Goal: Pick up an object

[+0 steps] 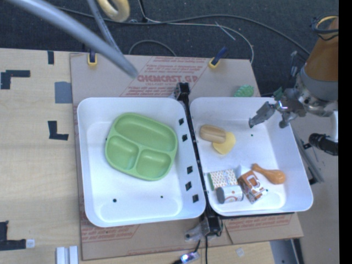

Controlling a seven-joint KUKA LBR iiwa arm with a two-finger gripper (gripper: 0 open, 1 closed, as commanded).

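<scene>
My gripper [268, 122] hangs over the far right corner of the right bin [290, 153], with its two fingers spread apart and nothing between them. Left of it, a tan bread roll [211, 132] lies beside a yellow wedge [226, 143]. An orange drumstick-shaped toy [269, 174] rests near the bin's right side. At the front of the bin sit a patterned box [222, 178], a grey and white carton [230, 194] and an orange and white packet [253, 187].
A green divided plate [142, 146] lies in the left bin [93, 197]. A black clip strip [188, 147] runs between the two bins. A small green object [245, 91] sits on the cardboard behind the right bin. Cables trail along the back.
</scene>
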